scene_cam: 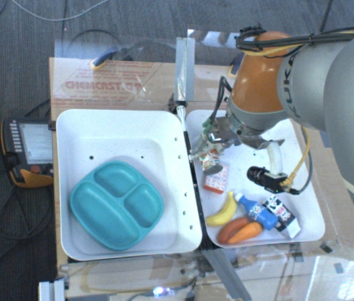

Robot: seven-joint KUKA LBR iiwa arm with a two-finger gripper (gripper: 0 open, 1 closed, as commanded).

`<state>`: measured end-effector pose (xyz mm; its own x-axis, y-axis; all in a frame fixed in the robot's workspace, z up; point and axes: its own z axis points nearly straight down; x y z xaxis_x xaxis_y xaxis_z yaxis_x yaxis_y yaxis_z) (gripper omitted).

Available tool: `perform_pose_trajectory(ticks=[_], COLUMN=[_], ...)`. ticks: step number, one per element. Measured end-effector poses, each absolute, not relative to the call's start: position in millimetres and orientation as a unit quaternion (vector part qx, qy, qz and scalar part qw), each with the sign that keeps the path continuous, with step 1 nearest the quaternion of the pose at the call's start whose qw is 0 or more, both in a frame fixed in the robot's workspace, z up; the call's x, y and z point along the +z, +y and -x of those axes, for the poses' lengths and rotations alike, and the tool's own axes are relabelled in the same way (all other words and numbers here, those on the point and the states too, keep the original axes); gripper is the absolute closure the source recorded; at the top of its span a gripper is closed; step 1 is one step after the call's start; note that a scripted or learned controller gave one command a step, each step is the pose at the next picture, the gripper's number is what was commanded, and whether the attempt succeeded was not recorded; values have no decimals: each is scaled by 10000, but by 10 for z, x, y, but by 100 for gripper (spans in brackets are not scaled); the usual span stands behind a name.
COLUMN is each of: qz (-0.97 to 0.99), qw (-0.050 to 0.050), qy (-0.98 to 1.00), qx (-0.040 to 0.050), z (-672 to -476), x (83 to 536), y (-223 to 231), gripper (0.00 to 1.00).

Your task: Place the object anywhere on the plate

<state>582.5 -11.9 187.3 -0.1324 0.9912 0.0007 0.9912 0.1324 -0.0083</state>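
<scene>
Dark grey carpet lay under the bench, with loose cables trailing across it, and 2 shallow white bins sat side by side on the bench top.

Item, plate [117,204]: teal, with 3 compartments, lying flat in the left bin [83,127] toward its lower left part, with nothing on it.

Item, objects in the right bin [309,227]: a small crumpled silvery object [210,162] near the dividing edge, just below the gripper; a small orange and white carton [216,179] just below that, the 2 close or touching; a yellow banana [223,211] further down; an orange carrot-like piece [247,231] beside a reddish one [230,229] at the bin's lower edge; a blue bottle-shaped toy [257,210] touching a black and white packet [282,216]. All of these were well apart from the plate.

Item, gripper [213,137]: at the upper left part of the right bin, directly above the silvery object. Its state I could not tell, the wrist hiding it.

Item, arm [302,74]: grey with an orange band [258,77], reaching in from the right, a black cylinder [265,177] and yellow cable hanging off its lower side.

Item, surroundings: a sheet of brown cardboard [101,86] with red lettering behind the left bin; an orange and black handheld unit [27,150] with a screen on the floor at the left.
</scene>
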Motion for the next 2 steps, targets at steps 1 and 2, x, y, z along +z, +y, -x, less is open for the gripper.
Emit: perform_pose_trajectory(ticks=[1,2], qz=[6533,5986], qw=[23,28], qy=[-7571,-8011], qx=[33,36], z=[-5450,-5255], x=[2204,1887], y=[823,1305], gripper=[100,100])
